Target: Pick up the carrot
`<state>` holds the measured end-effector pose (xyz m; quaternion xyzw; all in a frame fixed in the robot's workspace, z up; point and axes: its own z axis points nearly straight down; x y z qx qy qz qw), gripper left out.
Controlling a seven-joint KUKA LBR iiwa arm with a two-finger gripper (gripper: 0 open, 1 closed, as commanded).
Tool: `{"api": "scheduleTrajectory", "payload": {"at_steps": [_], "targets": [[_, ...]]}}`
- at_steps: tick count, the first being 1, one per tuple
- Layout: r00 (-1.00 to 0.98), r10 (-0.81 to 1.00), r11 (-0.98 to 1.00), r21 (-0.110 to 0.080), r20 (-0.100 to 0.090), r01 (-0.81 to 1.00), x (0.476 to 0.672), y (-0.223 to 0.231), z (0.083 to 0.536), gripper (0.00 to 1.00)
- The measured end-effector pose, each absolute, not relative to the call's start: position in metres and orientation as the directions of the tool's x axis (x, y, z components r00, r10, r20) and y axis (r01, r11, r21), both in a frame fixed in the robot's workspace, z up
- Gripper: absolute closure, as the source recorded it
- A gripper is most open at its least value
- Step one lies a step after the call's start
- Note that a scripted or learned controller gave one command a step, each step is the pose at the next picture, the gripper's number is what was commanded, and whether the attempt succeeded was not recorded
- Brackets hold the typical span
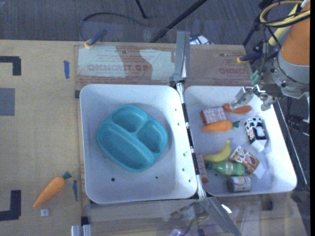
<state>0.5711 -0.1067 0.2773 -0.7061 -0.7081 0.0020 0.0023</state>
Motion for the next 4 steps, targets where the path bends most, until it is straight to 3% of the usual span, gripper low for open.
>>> {"api": "scheduleTrajectory", "payload": {"at_steps": [1, 2, 3, 4], "targets": [[0.035, 0.999, -0.035, -0.006, 0.001, 0.999, 0.549, -0.099, 0.138, 0.0], [-0.024, 1.0, 0.024, 0.015, -0.004, 1.0, 0.523, -0.111, 0.089, 0.0], [0.093, 0.996, -0.093, 0.001, -0.001, 0.996, 0.607, -0.121, 0.086, 0.0], [0.095, 0.995, -0.095, 0.001, -0.001, 0.995, 0.607, -0.122, 0.095, 1.0]]}}
